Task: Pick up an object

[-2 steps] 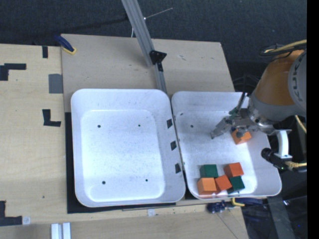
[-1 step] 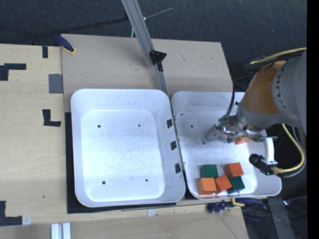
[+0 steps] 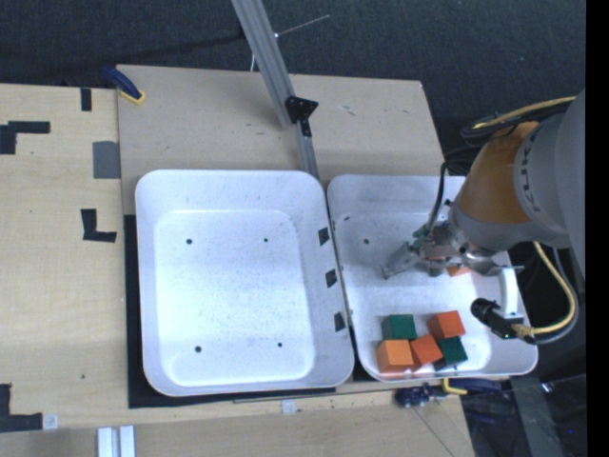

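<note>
Several small blocks lie clustered at the near end of the right bin (image 3: pixel 366 208): a green block (image 3: pixel 399 326), an orange block (image 3: pixel 445 324), two more orange blocks (image 3: pixel 394 354) (image 3: pixel 425 349) and a dark green block (image 3: pixel 453 351). My gripper (image 3: pixel 407 263) hangs low over the middle of the right bin, a little beyond the cluster and apart from it. A small orange-red bit (image 3: pixel 458 270) peeks out beside the gripper body; what it is cannot be made out.
The left bin (image 3: pixel 152 198) stands beside the right one, sharing a raised rim. A slanted metal pole (image 3: pixel 271 50) rises behind the bins. Cables (image 3: pixel 547 322) loop at the right bin's outer edge.
</note>
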Controlling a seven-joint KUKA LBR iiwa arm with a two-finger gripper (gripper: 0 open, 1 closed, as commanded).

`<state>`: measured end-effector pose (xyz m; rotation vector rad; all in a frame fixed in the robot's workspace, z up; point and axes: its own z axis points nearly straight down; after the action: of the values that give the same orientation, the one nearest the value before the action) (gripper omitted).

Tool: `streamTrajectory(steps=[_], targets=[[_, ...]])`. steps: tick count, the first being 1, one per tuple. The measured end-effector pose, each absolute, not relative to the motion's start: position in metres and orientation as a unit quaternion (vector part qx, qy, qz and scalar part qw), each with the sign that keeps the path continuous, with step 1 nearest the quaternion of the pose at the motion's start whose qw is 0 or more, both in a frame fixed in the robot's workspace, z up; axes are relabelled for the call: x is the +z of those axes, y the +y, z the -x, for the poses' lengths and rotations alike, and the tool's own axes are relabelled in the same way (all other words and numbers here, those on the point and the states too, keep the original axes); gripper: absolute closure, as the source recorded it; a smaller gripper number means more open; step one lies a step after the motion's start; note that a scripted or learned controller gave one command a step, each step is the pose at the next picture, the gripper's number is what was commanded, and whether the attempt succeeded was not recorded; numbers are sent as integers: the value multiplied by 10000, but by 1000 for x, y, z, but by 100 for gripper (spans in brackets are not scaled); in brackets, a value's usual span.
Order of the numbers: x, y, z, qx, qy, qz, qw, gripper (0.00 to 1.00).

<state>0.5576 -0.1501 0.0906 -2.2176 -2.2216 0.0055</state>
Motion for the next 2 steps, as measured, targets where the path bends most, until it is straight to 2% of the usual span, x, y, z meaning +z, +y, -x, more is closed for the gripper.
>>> streamTrajectory(steps=[1,2], targets=[[101,-150,-558,11,-7082,7060,15,100],[164,-151,-558,-12,-7076,7066,-23,100]])
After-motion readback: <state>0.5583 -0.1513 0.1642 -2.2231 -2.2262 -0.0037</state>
